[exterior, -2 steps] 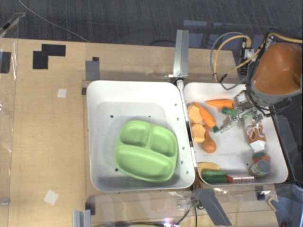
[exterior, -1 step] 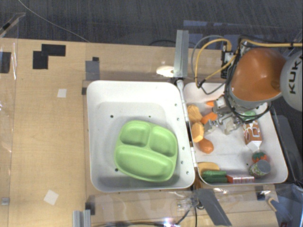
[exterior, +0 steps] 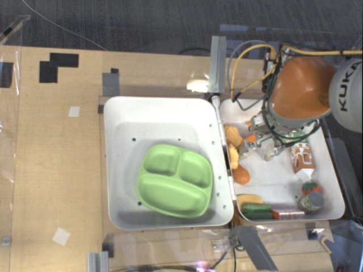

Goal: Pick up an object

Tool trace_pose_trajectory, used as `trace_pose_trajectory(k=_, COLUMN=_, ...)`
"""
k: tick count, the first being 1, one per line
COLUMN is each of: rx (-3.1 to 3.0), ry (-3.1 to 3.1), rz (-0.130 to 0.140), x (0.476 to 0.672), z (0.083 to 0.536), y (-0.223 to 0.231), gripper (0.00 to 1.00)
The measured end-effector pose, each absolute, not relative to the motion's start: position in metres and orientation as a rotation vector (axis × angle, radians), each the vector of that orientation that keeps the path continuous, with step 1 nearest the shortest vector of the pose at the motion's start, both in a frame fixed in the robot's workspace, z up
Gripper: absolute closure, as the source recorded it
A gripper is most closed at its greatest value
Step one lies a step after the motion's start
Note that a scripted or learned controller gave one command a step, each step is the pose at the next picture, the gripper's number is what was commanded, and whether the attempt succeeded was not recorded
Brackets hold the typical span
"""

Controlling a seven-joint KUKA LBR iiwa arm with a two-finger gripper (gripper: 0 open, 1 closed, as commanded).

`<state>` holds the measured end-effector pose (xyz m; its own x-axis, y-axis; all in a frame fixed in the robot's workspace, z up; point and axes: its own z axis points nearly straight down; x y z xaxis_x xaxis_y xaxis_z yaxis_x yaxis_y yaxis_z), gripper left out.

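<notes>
Over the right-hand shallow white bin, low above the floor of its upper middle part, hangs the tool; fingers buried under cables and metal fittings, so spread impossible to tell, and nothing visible between them. Nearest candidate for the pick: a tan, lumpy bread-like piece against the bin's left wall, just beside the tool and toward the view's left, long axis running roughly up and down the picture, along the wall. Slightly further, down and left of the tool: a small round orange ball. Down and right, near the right wall: a white packet with a red and brown label, upright in the picture. Well apart from the tool, along the bottom edge: a yellow banana-shaped piece, a dark green cucumber-like stick, a small round tin. Off in the left-hand white bin: a light green three-compartment plastic plate. Judged from this: short sideways shift toward the left wall needed, with the wall itself likely crowding one finger.
</notes>
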<state>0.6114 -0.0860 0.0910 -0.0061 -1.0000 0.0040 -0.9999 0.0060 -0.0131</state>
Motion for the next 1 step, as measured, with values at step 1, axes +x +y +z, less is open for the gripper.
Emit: trace_pose_trajectory(k=1, rx=-2.111, ry=2.310, rz=-0.022, x=0.5918, z=0.0916, y=-0.0864, gripper=0.00)
